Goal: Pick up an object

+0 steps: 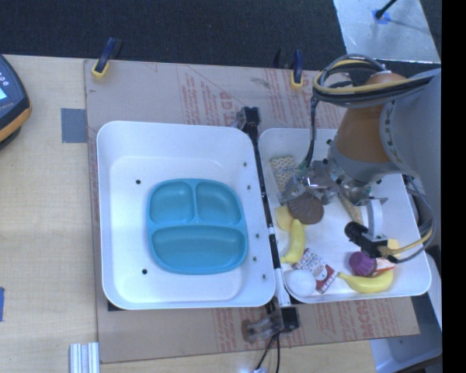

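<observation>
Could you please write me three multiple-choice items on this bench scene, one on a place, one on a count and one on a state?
1. Where does the blue divided plate lie?
A. In the left bin
B. In the right bin
C. On the bare bench

2. How many compartments does the plate have?
A. One
B. Three
C. Five

3. What is over the right bin?
A. A closed lid
B. The blue plate
C. The arm with its orange band

Answers:
1. A: the plate sits in the middle of the left bin's floor.
2. B: two small sections at the top and one wide one below.
3. C: the arm reaches in from the right above the bananas and the purple object.
</observation>
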